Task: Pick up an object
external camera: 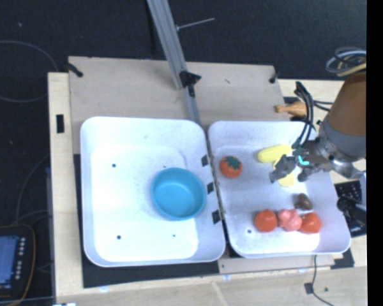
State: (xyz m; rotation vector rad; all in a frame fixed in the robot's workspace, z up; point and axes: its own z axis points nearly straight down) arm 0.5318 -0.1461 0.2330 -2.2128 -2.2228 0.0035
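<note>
The arm is reaching in from the right over the right bin [242,244], and its hand [292,168] is hovering in the upper right part of that bin. Its dark fingers [282,167] are standing apart, with nothing between them. A yellow object [273,152] is lying just beside the hand, at its upper left, and a second yellow piece [287,180] is showing right beneath the fingers. A small tomato-like toy [230,166] is sitting well to the hand's left, near the bin's left wall. Along the near side a row of red and pink pieces [287,220] is lying, with a small brown object [302,201] just above it. A blue bowl [178,193] is resting in the left bin [115,145] on the desk [236,85].
</note>
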